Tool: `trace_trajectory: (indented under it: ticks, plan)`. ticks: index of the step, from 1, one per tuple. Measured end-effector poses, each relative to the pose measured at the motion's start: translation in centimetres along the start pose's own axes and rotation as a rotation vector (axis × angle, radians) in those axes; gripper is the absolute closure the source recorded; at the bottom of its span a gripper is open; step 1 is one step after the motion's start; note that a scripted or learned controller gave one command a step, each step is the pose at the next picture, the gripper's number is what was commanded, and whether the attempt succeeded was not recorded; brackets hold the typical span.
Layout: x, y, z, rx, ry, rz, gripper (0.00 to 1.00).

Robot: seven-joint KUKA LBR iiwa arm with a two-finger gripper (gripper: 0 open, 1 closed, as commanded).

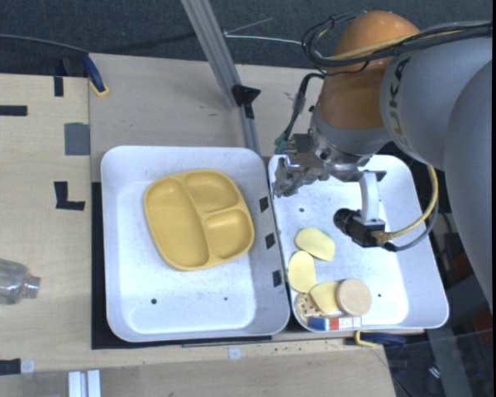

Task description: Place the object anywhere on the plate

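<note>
- Pale wooden bench [33, 246] carries two shallow white bins.
- Grey arm's gripper [285, 176] hangs at right bin's [413, 304] eleven o'clock; whether it grips, I cannot tell.
- Yellow divided plastic plate [198, 217], left bin, carries nothing yet.
- Small yellow food pieces [314, 243] remain at right bin's seven o'clock; placing seems undone.

bench [33, 222] — two white bins [124, 304], clear bottle [4, 281] at left

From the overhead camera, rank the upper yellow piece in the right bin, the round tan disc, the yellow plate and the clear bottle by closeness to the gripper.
From the gripper:
1. Upper yellow piece, right bin, just below it.
2. Yellow plate, left bin.
3. Round tan disc, right bin's near edge; close to the plate's rank.
4. Clear bottle, far left on the bench.
</note>
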State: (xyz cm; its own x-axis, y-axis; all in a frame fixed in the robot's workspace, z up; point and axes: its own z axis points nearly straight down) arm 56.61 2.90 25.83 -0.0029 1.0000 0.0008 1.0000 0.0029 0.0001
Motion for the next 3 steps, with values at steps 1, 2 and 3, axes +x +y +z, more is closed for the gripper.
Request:
trace_trajectory:
  ticks: [1, 2, 3]
  plan:
    - [2.2, -0.6, 1.9, 0.004, -0.002, 0.001, 1.00]
    - [2.1, -0.6, 1.8, 0.002, -0.002, 0.001, 0.00]
    - [-3.7, 9.6, 7.3, 0.000, -0.006, 0.005, 0.00]
